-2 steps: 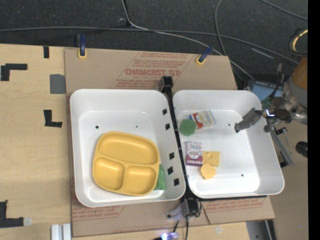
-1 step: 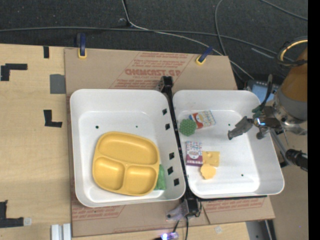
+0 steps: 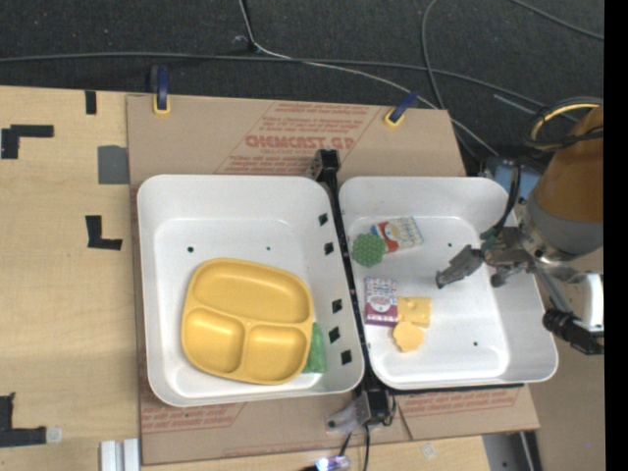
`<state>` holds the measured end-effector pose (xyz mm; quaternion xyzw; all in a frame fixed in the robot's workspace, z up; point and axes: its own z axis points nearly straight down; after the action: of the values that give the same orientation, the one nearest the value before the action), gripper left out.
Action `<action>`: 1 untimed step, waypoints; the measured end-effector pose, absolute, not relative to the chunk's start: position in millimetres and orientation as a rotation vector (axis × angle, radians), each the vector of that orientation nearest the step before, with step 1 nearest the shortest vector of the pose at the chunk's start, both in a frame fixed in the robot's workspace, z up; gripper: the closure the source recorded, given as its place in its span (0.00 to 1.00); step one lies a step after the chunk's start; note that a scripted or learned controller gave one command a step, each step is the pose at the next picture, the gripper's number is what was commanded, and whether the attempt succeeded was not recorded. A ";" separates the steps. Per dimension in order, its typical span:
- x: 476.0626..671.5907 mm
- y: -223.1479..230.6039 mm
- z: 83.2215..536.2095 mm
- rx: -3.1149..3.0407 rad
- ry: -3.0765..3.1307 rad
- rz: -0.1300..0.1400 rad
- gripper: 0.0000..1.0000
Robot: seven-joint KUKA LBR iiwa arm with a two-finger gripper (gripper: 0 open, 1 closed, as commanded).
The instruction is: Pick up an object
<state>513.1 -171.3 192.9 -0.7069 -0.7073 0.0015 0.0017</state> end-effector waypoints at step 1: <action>507.7 -165.9 147.6 -2.218 -2.220 0.005 0.00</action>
<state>507.7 -165.9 147.6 -0.7068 -0.7074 0.0014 0.0020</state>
